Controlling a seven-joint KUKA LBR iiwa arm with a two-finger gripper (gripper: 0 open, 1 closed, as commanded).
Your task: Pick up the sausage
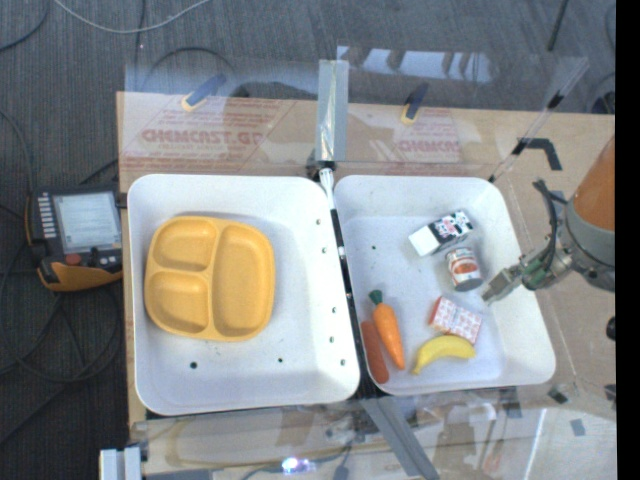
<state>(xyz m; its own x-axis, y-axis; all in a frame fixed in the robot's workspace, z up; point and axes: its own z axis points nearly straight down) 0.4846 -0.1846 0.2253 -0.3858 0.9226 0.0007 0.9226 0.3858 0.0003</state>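
Sausage (374,351) lying at the right bin's (400,213) left wall, tight against the carrot (388,332), partly tucked under it, so awkward to reach. Tool (503,283) hovering over the bin's right rim, well apart from the sausage, beside the can (463,267). Open or closed? Cannot tell, too small and blurred. Banana (444,351), packet (456,319), carton (440,233) scattered between. Yellow tray (210,277) alone in the left bin (230,388). Arm cut off at the right edge.
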